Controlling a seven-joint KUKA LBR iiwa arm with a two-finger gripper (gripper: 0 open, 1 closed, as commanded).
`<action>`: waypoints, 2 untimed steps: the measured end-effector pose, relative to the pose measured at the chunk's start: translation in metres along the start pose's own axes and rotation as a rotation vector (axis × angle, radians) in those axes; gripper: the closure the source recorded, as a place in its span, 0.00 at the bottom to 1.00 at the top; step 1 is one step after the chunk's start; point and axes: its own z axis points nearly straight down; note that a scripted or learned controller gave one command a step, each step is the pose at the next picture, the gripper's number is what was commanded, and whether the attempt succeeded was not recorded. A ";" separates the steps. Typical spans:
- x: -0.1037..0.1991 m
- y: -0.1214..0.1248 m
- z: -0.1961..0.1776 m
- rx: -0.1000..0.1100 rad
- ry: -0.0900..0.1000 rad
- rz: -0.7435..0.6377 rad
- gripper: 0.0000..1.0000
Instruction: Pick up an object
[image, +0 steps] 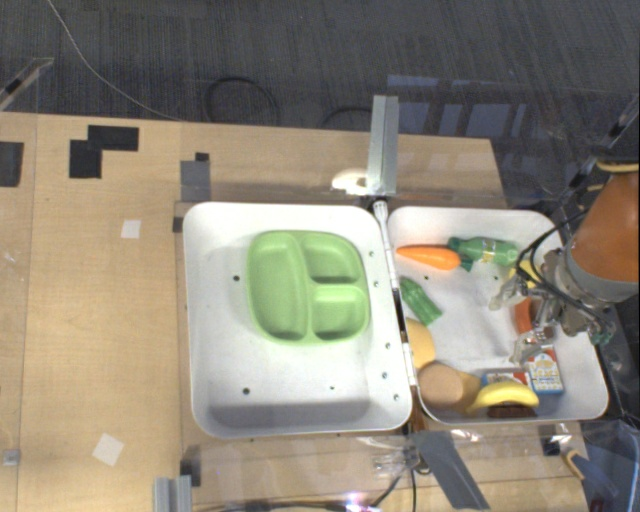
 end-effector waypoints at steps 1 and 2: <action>-0.035 -0.007 0.016 -0.004 0.012 0.037 0.00; 0.026 0.016 0.013 -0.003 0.010 0.008 0.00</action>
